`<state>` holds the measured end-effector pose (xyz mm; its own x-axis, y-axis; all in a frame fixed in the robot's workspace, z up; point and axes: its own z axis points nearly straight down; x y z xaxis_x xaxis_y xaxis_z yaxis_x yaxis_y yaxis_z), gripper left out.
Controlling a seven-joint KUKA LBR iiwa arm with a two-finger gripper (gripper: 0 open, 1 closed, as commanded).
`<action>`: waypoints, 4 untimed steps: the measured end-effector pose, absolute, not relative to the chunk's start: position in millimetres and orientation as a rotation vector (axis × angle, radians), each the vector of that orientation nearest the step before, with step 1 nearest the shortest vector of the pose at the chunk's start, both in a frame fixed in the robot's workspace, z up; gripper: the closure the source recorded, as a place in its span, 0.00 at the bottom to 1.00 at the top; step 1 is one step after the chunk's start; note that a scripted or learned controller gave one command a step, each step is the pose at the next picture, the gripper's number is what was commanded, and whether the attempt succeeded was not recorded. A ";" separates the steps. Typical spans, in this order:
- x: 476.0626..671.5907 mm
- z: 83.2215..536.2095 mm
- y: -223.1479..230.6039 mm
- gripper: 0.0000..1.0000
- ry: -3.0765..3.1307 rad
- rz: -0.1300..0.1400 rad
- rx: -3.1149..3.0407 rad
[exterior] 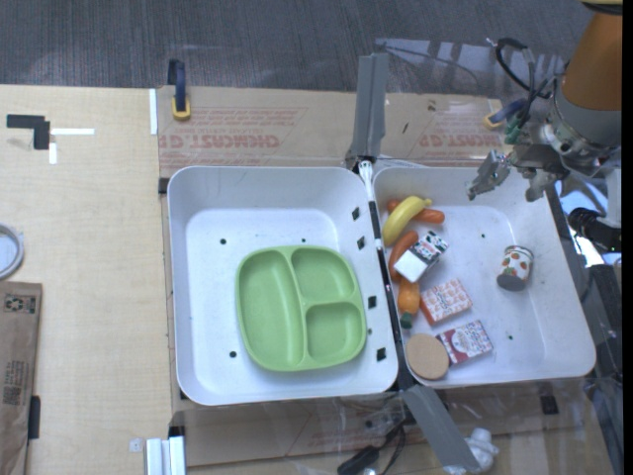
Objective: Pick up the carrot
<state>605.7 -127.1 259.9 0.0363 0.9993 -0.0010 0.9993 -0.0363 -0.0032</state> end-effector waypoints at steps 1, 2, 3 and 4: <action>594.7 116.9 -118.9 0.00 -2.151 -0.018 -2.312; 593.9 124.7 -119.6 1.00 -2.145 -0.015 -2.314; 547.1 238.2 -167.3 1.00 -2.353 0.002 -2.083; 582.8 223.2 -222.4 1.00 -2.456 0.002 -1.962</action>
<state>582.8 -222.4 223.2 -0.2209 0.9753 -0.0017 0.9753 0.2209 -0.0002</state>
